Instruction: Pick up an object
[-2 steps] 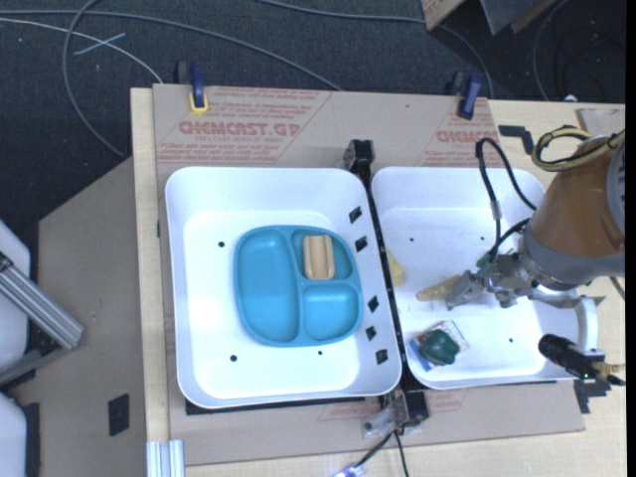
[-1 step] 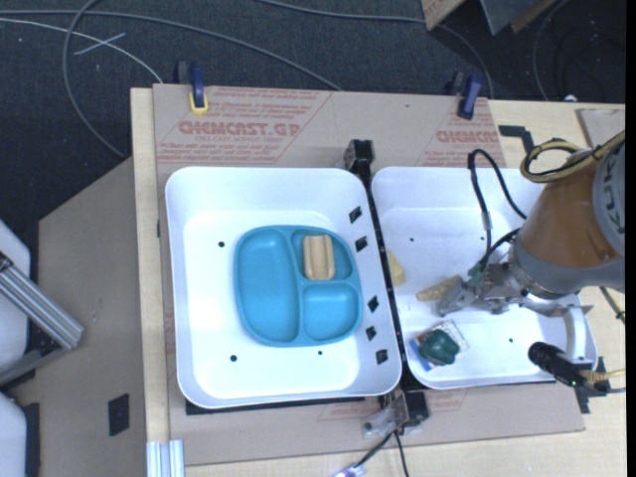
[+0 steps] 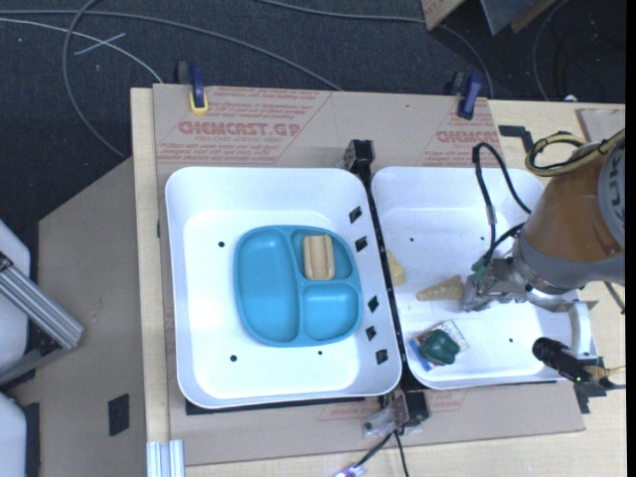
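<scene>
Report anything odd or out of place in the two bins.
Nothing looks spilled or broken. The blue divided plate sits tilted in the left bin, a tan block in one compartment. The gripper hovers beside a tan cone.

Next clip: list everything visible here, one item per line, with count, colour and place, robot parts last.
bins: two, white, side by side on the bench
divided plate: one, blue, in the left bin
block: one, tan, in the plate's upper right compartment
cone-shaped piece: one, beige, right bin, beside the gripper
packet: one, green in clear wrap, right bin near the front wall
yellowish item: one, right bin by the divider; too small to identify
clamps: two, blue, back edge
arm: one, grey with orange band, from the right
gripper: one, low in the right bin
</scene>
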Action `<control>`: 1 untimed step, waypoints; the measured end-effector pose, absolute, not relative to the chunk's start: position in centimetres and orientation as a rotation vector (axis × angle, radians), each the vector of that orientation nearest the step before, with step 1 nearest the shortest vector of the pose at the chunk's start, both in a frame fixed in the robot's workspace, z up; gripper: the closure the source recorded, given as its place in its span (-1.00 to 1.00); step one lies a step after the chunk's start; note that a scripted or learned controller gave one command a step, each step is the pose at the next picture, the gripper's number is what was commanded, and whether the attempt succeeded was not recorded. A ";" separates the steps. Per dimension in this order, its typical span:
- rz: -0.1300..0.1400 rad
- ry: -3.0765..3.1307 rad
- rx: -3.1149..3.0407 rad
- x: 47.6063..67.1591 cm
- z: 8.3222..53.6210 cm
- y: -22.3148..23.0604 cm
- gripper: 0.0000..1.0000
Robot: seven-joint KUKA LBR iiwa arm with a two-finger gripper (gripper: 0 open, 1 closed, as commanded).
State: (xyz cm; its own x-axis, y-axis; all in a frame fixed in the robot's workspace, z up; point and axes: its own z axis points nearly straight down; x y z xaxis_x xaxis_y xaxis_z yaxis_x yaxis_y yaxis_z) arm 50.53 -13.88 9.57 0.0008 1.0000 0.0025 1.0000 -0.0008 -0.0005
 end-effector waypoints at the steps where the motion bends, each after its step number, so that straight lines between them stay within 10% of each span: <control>1: -0.004 -2.224 -2.223 50.3 13.9 -13.7 1.00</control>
State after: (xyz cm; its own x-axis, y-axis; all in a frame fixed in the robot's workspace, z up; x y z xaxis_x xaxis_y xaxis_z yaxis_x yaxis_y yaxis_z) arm 50.32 -13.71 13.92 -0.0004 1.0000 -0.0006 1.0000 0.0004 0.0040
